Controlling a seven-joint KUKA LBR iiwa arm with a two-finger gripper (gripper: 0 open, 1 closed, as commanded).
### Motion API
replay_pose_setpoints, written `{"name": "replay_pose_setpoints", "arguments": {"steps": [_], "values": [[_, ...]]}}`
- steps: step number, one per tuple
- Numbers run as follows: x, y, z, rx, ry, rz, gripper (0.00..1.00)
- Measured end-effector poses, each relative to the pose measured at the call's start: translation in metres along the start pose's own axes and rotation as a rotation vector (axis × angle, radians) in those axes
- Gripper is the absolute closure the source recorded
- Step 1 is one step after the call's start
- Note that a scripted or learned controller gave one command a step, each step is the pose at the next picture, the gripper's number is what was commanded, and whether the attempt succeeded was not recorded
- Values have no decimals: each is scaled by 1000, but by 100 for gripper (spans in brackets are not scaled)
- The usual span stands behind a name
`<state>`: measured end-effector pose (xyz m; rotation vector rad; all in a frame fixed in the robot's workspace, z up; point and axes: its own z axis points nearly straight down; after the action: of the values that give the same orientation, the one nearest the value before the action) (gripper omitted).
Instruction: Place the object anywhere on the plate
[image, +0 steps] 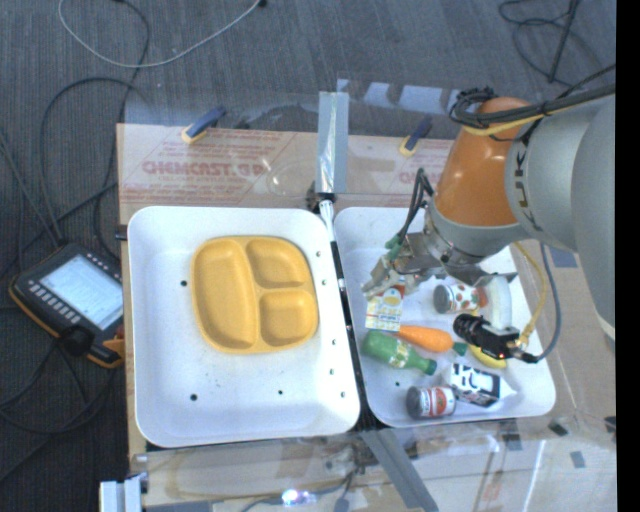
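A grey KUKA arm with an orange band reaches in from the right, its gripper (392, 268) low over the right bin (535, 395), at the upper left of a crowded heap of small goods. Whether the gripper is spread or pressed together cannot be told from this angle, and nothing is plainly seen between its tips. Just below it lies a small carton (384, 307) with a pale printed face, the likeliest object for this try; beside it sit a green bottle (397, 352), a toy carrot (428, 338), a can (431, 402) with a red label, and a small white tub (458, 297).

The yellow plate (254, 292), three compartments, rests in the middle of the left bin (160, 400), bare and well apart from the gripper across the rim where the two bins meet on the worktop.

The risks are plain. The carton lies flat and touches its neighbours, so the gripper may slide off it, or nudge the bottle and carrot instead of closing on one thing. A weak pinch could also let the carton drop on the way over the ridge between the bins, short of the plate.
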<state>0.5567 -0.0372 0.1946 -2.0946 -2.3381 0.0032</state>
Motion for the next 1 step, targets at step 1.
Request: {"name": "replay_pose_setpoints", "arguments": {"steps": [1], "values": [[65, 44, 12, -1, -3, -176, 100]]}}
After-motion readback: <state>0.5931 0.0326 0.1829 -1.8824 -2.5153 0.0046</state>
